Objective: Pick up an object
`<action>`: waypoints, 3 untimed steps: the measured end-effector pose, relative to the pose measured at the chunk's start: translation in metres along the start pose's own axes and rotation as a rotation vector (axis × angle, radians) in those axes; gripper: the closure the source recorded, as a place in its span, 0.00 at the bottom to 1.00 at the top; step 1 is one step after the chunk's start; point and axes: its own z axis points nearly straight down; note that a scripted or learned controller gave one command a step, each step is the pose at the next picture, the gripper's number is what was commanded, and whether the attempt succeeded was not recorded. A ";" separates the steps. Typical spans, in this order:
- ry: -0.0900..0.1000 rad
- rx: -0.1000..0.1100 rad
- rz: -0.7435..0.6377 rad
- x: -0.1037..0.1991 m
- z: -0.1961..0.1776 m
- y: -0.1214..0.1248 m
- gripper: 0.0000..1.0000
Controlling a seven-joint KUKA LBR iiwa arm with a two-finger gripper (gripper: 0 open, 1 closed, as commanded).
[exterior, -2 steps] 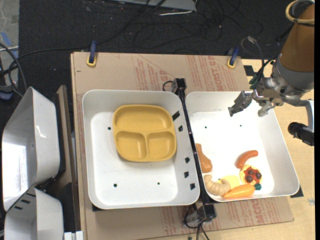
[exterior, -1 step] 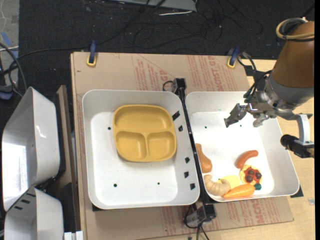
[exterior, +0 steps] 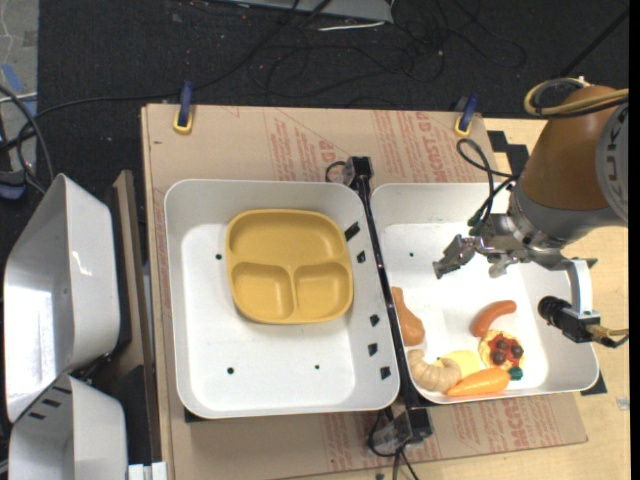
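Observation:
My gripper (exterior: 472, 262) hangs over the upper middle of the right bin (exterior: 430, 208), its fingers spread and nothing between them. Below it lie toy foods on the bin floor. A red sausage (exterior: 494, 316) is nearest, down and to the right of the gripper. An orange-tan piece (exterior: 405, 314) rests against the bin's left wall. Along the front edge sit a beige knobbly piece (exterior: 434, 371), a yellow piece (exterior: 460, 360), an orange carrot (exterior: 478, 382) and a small tart with dark berries (exterior: 503, 349).
The left bin (exterior: 200, 368) holds a yellow divided plate (exterior: 290, 266). A black divider (exterior: 378, 268) runs between the bins. The arm's grey and orange wrist (exterior: 570, 168) looms over the right bin's far right corner. Cables trail near the gripper.

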 end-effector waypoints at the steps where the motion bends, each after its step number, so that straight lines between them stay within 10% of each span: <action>1: -0.001 -0.003 0.000 -0.005 0.062 0.002 0.00; 2: -0.001 -0.007 0.001 -0.005 0.049 0.003 1.00; 3: -0.002 -0.011 -0.004 -0.003 -0.011 -0.004 1.00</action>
